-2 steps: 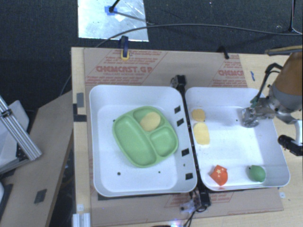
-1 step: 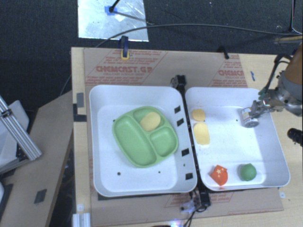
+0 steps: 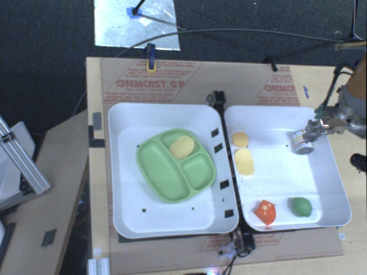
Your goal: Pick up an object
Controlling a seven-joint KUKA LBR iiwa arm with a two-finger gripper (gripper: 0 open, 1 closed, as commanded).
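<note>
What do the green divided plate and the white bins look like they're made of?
The green divided plate looks like moulded plastic with a matte, even colour and soft rounded ridges. The two shallow white bins look like thin formed plastic, smooth with rounded corners, though the material isn't certain.

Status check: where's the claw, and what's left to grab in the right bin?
Claw low over right bin's far right side, nothing seen in it. Two yellow pieces, red piece, green ball loose there. Approach unobstructed.
</note>
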